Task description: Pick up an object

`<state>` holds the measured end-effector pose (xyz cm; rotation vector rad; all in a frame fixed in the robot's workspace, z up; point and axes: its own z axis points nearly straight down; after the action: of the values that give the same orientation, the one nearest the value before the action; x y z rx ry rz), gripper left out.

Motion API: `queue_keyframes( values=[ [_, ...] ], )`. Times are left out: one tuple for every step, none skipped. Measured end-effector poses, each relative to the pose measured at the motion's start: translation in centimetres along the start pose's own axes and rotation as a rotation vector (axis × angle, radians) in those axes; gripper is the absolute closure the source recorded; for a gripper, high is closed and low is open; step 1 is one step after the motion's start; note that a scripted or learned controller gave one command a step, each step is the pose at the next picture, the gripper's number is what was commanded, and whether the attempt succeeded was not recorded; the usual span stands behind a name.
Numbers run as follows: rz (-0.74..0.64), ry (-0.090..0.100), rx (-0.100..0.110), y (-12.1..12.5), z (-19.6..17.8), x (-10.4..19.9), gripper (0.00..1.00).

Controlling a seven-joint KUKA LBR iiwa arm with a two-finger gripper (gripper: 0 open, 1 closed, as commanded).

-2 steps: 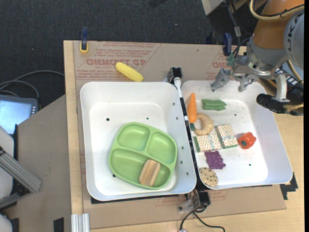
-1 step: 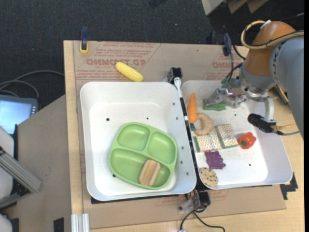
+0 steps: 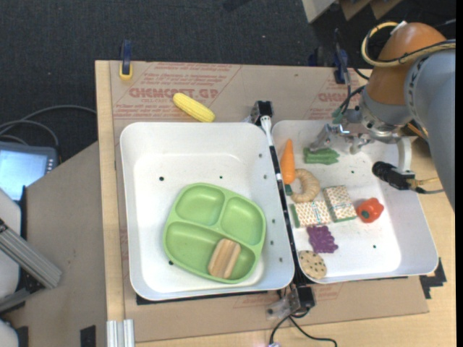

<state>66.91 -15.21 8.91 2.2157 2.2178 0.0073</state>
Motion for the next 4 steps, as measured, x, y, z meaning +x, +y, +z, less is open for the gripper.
queue_keyframes(
  values=[
    [0.002, 0.002, -0.002, -0.7, -0.1, -1.2, 0.00],
    [0.003, -0.002, -0.003, -2.2, -0.1, -0.1, 0.00],
    [0.002, -0.001, -0.007, -2.1, -1.3, -0.1, 1.00],
    [0.003, -0.001, -0.006, -2.1, -1.2, -0.1, 0.00]
  ],
)
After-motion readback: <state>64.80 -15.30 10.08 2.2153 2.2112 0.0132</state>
